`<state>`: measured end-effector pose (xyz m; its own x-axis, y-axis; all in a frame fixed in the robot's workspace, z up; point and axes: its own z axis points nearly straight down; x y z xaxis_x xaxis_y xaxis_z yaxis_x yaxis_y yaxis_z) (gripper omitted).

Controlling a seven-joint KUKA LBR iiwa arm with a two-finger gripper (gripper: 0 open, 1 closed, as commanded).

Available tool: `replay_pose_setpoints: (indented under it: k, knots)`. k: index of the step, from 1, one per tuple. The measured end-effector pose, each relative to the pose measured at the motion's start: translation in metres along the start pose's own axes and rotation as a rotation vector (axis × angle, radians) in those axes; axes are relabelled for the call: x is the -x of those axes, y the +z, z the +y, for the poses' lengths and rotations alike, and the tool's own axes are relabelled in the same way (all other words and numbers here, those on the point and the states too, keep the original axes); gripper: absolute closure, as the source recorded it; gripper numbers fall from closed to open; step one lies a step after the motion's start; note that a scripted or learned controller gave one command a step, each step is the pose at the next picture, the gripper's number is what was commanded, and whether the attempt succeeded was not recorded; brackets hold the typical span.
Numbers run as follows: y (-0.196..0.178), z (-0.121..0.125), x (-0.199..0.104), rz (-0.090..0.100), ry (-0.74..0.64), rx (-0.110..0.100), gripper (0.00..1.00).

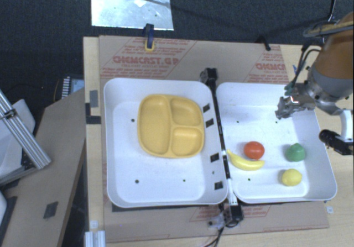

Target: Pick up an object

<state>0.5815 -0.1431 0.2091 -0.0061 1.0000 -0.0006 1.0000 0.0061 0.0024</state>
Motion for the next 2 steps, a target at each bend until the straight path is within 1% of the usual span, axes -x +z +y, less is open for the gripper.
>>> replay_pose_setpoints:
  k: [1,2]
  knots:
    - [-0.007,0.010,-0.058,0.001,-0.003,0.000,1.00]
    - [-0.011,0.009,-0.121,0.001,-0.002,-0.001,1.00]
